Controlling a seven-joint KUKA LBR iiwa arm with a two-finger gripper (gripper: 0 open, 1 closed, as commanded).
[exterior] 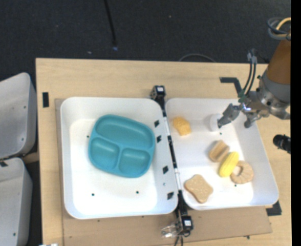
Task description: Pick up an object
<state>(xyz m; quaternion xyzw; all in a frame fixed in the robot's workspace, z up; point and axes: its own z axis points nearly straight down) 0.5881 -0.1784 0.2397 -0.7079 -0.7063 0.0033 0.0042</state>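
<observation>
The right bin (194, 152) holds several food pieces. An orange-yellow chunk (180, 126) lies near its back left. A small white piece (214, 122) sits just left of my gripper. A tan roll (218, 150), a yellow piece (229, 164) and a round tan ring (242, 172) cluster toward the right. A slice of toast (198, 187) lies at the front. My gripper (238, 119) hangs over the bin's back right corner, open, with nothing between its fingers (226, 118).
In the left bin (73, 188) a teal divided plate (122, 145) lies flat. A central divider with black clips (167, 147) separates the bins. The arm's orange band (279, 63) and cables rise at the right edge. White panels (7, 117) stand off the bench's left.
</observation>
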